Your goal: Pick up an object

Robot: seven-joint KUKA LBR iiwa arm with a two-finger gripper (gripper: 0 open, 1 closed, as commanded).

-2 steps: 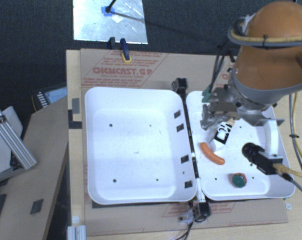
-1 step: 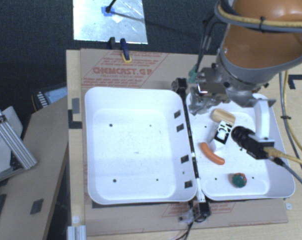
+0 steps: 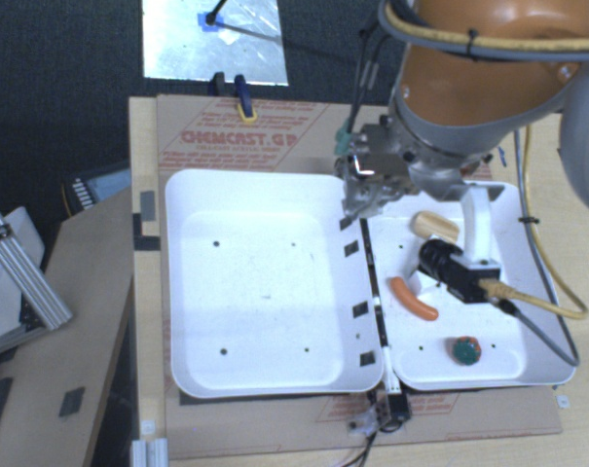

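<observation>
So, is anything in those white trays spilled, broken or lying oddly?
Nothing stands out. The orange sausage-shaped piece, the teal ball and the tan piece all lie loose inside the right bin, none over its rim. The gripper hangs above the divide between it and the left bin.

The left bin lies wide open to me: its floor is bare from wall to wall, so I can come down anywhere in it. My gripper hangs over the far end of the ridge where the two bins meet, and the black clips along it block a low crossing. The right bin is tighter. A tan roll lies far, an orange sausage mid-floor and a green ball near the front, with bare gaps between them.
</observation>
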